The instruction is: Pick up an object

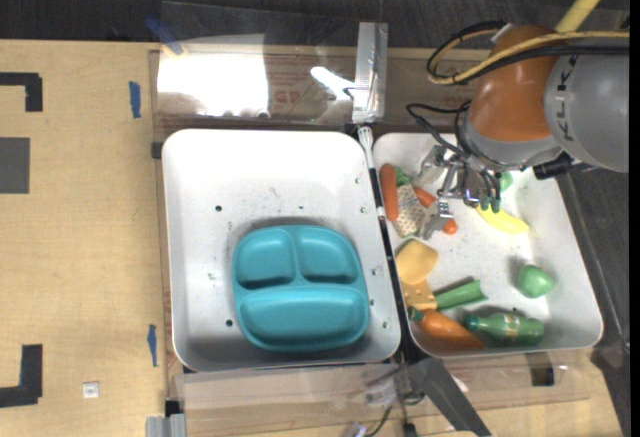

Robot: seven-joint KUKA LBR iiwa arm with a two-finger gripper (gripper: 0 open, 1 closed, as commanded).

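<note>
The gripper [462, 187] hovers low at the right bin's [578, 255] back edge, beside the yellow banana [503, 219]; its grip state cannot be told. Next comes descending and closing.

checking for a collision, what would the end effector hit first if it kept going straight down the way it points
Likely the small orange piece and bare floor of the right bin just below the end effector. The yellow banana-like toy lies close to its right. Depth is unclear from this slanted view.

teal divided tray [298, 287] in left bin [190, 175], hand [452, 187] low over toy food in right bin [570, 255]
</note>
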